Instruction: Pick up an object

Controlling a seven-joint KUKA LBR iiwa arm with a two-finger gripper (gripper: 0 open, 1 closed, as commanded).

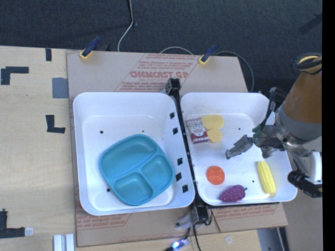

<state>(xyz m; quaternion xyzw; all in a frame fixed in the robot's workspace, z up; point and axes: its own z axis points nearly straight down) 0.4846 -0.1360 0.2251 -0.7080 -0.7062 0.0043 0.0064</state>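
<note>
Dark carpet lay behind the bench, whose pale wood carried black tape marks at the left; a printed cardboard sheet sat under both bins, pinned at its far edge by two blue-and-yellow clamps; a thin cable ran up from there.

Within the left bin lay a blue tray with three compartments, turned at an angle, toward the near side; black clips lined the seam between the bins.

Within the right bin, a small red-and-white carton lay near the seam, with a pale yellow piece touching its right side; nearer the front lay an orange fruit and, just beside it to the right, purple grapes; a corn cob lay lengthwise by the right wall.

At the right the arm reached in over that bin; its claw pointed left above bare bin floor, between the yellow piece and the corn, well apart from each; nothing was seen between its fingers; whether the claw was spread or closed could not be told.
</note>
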